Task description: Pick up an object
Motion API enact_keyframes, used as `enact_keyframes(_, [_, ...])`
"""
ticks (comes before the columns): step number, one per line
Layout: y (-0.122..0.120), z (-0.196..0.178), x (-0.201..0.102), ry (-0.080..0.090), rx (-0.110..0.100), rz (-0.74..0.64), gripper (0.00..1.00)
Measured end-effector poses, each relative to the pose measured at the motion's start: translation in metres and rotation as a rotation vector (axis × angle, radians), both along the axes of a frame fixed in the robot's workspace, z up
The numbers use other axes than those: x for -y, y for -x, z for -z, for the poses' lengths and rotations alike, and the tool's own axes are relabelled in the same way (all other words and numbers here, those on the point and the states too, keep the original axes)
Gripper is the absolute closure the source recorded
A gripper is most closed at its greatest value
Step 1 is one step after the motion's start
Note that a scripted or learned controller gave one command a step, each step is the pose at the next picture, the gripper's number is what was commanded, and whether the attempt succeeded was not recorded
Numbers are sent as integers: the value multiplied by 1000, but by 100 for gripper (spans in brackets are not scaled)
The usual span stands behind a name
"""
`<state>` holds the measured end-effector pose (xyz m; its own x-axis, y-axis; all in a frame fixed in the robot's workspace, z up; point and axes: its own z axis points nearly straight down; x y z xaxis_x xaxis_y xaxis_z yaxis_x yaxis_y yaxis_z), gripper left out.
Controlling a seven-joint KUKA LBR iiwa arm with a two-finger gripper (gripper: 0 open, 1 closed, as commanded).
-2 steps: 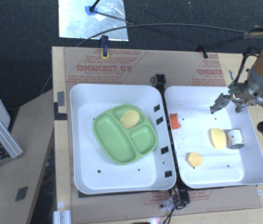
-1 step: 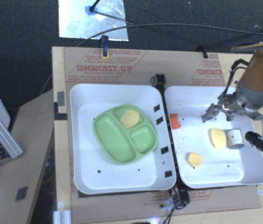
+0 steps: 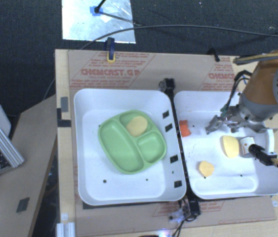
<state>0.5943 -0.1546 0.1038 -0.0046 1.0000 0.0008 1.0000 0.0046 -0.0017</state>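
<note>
Objects in the two bins are numbering five by my count: one green divided plate (image 3: pixel 129 147) sitting in the left bin (image 3: pixel 87 181), carrying one pale yellow piece (image 3: pixel 138 126) at its 12 o'clock; two yellow pieces (image 3: pixel 230 146) (image 3: pixel 206 169) and one orange block (image 3: pixel 184 128) lying in the right bin (image 3: pixel 267 184); the gripper (image 3: pixel 217 125) is hovering at 3 o'clock of the block, empty as far as can be seen, though its opening is too blurred to tell.

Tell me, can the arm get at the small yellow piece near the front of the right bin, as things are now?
Probably yes. The small yellow piece lies alone on the floor of the right bin, apart from the larger yellow piece. The gripper hangs over the same bin, with nothing between them.
</note>
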Motion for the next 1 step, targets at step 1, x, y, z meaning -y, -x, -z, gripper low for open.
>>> enact_keyframes(1, [-1, 20, 0, 0, 1, 2, 0])
